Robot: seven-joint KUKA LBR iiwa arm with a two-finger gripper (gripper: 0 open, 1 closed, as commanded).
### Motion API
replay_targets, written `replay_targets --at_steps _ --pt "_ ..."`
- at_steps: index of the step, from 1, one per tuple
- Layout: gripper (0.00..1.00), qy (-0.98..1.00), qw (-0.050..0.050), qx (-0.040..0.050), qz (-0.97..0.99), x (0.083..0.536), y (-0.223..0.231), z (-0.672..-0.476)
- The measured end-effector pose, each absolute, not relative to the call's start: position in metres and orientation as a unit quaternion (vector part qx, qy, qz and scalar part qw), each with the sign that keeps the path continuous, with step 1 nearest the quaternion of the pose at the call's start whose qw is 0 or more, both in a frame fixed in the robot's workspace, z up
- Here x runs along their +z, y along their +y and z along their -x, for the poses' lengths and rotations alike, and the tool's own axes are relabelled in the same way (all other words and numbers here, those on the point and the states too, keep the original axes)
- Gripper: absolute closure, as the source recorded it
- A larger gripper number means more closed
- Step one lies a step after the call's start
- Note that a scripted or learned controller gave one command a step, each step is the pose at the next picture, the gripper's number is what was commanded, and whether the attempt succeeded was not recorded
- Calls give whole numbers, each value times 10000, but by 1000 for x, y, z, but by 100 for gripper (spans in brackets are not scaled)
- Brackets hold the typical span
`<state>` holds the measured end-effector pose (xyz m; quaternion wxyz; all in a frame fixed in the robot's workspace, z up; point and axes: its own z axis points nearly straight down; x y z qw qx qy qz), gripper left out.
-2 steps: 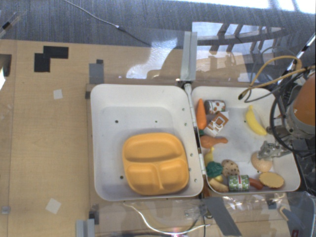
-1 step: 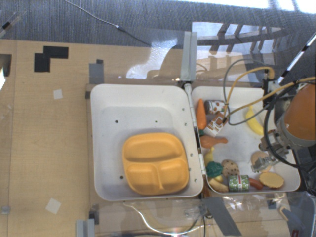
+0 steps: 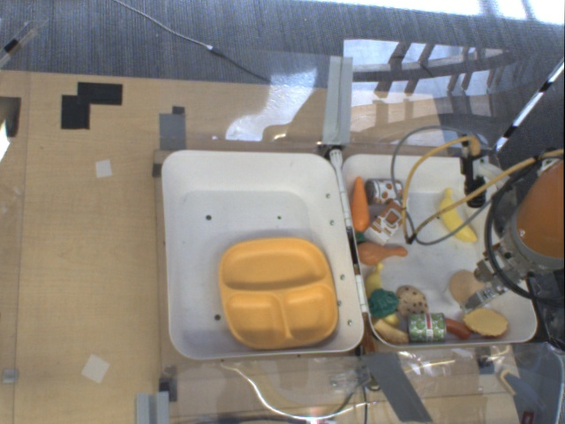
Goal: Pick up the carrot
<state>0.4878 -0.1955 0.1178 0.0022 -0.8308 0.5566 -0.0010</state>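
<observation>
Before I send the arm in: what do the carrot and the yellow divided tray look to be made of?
The carrot looks like moulded plastic toy food: uniform orange, smooth, with a faint sheen, though rubber can't be ruled out. The yellow tray also looks like moulded plastic: one flat colour, rounded compartment ridges, a matte to satin finish.

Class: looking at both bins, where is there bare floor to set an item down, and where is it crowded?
Free: the left bin behind and left of the yellow tray. Crowded: the right bin, where the carrot lies among packed toy food.
</observation>
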Motion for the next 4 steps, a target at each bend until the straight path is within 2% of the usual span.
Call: replay_targets --at_steps 1,2,3,4 --pt "100 3764 19 -36 9265 165 -191 -490" --pt "100 2606 21 -11 9654 138 -198 -504" --pt "100 1139 4 -42 9935 155 -206 -501" --pt "100 983 13 -29 9952 140 -205 -499"
